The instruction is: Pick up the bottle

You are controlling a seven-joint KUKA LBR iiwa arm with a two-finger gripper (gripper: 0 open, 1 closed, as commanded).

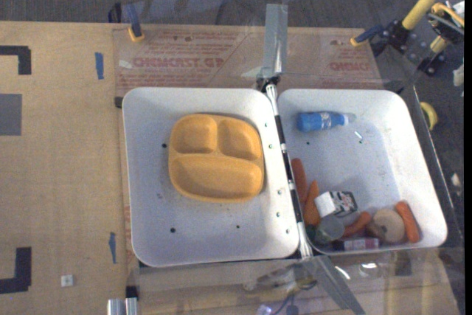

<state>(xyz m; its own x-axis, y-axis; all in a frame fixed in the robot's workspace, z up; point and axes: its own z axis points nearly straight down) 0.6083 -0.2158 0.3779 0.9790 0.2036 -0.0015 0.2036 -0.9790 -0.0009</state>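
Claw: whether it is apart or together cannot be told from this view. The bottle (322, 120), blue with a white cap, lies on its side in the right bin (413, 158), near that bin's far left corner, with its cap towards the bin's right edge and bare floor on every side. It is well apart from the clutter along the near edge: orange carrot-like pieces (299, 181), a small black-and-white carton (337, 202) and a brownish lump (387, 225). The left bin (147, 181) carries a yellow divided tray (217, 157). For a sound pick, the approach should probably come straight down over the blue body, not the narrow cap, closing across the bottle's short axis. A round body may roll, so centring matters, as does clearance from the far wall.
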